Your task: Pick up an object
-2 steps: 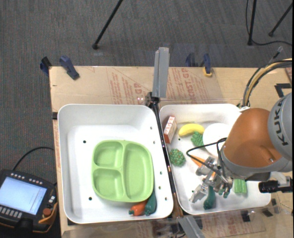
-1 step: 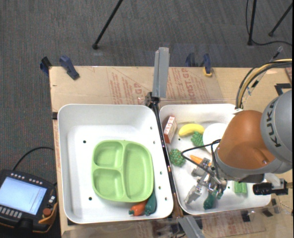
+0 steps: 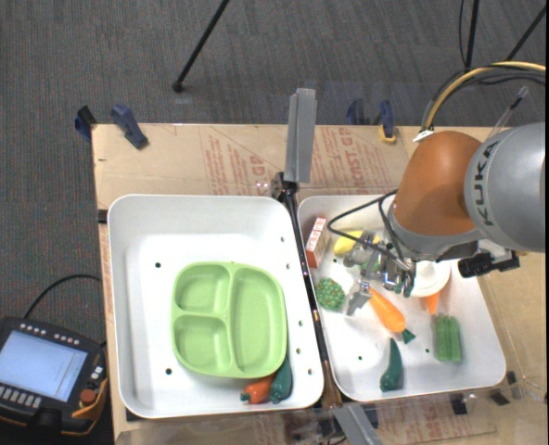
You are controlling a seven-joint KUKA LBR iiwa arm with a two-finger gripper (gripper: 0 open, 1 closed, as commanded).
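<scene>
The gripper (image 3: 360,297) hangs low in the right bin (image 3: 483,364) between the green ball (image 3: 329,293) and carrot (image 3: 388,311), its grip unclear.

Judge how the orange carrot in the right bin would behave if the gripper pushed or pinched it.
The carrot looks like a smooth toy, so probably light and stiff. Its tapered, rounded body lies flat on the right bin floor, so a sideways push would likely roll or swing it. The gripper is right beside it; fingers closing on the narrow end might slip off.

Divided plate (image 3: 228,319) in left bin (image 3: 126,248)
</scene>
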